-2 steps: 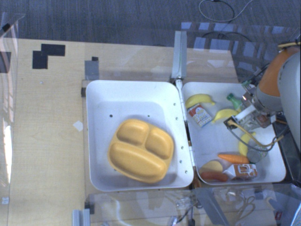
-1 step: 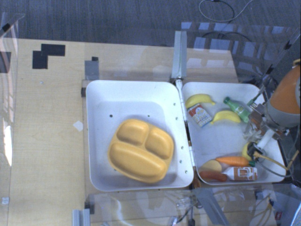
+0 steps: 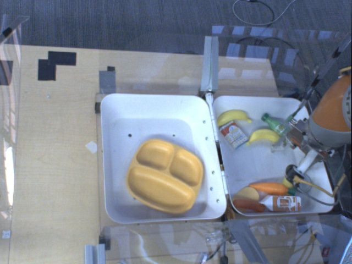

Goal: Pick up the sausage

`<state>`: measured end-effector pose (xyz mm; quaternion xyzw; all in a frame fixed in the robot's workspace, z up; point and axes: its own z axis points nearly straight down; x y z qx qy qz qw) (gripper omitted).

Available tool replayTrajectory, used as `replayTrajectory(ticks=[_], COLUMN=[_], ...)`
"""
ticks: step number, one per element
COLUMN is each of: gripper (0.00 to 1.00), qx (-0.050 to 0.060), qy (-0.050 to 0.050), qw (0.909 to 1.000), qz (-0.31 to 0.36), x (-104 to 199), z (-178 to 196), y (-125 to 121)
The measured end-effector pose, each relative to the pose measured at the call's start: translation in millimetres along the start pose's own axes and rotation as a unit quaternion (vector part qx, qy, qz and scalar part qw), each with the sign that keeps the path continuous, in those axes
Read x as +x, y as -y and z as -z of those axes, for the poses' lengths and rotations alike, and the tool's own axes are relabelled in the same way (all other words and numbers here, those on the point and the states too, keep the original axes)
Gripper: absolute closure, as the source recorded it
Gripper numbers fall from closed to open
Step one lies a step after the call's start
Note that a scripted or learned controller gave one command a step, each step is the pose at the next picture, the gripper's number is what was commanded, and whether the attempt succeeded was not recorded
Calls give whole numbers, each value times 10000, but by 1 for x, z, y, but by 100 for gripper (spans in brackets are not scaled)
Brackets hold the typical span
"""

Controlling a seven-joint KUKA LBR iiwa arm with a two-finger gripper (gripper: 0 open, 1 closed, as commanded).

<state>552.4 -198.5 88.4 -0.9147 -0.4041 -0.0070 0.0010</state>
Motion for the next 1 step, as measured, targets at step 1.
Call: replayTrajectory(ticks=[1], gripper=[0], qx=[-15], qy=[50], qw=[9554], qz=[-2952], x=[30], z=[-3], y=[-30])
